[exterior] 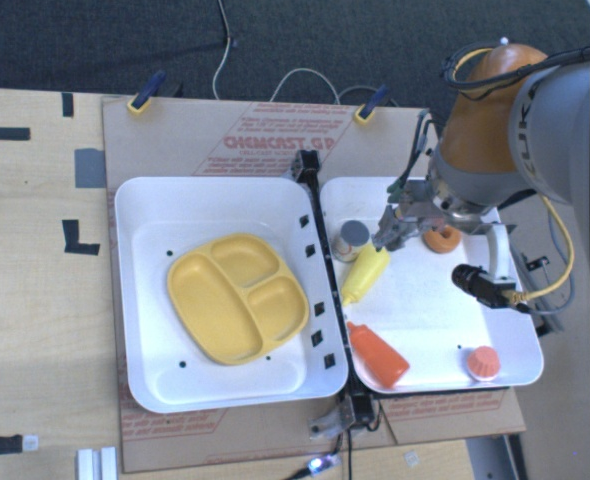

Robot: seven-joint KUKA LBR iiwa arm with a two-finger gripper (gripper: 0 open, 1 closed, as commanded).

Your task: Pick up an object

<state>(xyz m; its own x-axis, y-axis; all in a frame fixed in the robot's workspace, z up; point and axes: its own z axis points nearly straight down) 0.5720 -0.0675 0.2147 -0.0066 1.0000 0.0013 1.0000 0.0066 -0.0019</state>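
My gripper [393, 230] hangs over the right bin [430, 318], just above the upper end of a yellow squeeze bottle [364, 274] that lies along the bin's left wall. A small grey can [352, 236] stands just left of the gripper. An orange round object [441, 238] sits right behind the wrist, partly hidden by it. An orange-red bottle [378, 357] lies at the bin's front left, and a small pink-orange item [483, 363] rests in its front right corner. Nothing shows between the fingers.
The left bin [145, 218] holds a yellow divided plate [237, 296]. A black divider with clips [318, 268] runs between the bins. The arm's cables and a black fitting [485, 286] hang over the right bin's right side.
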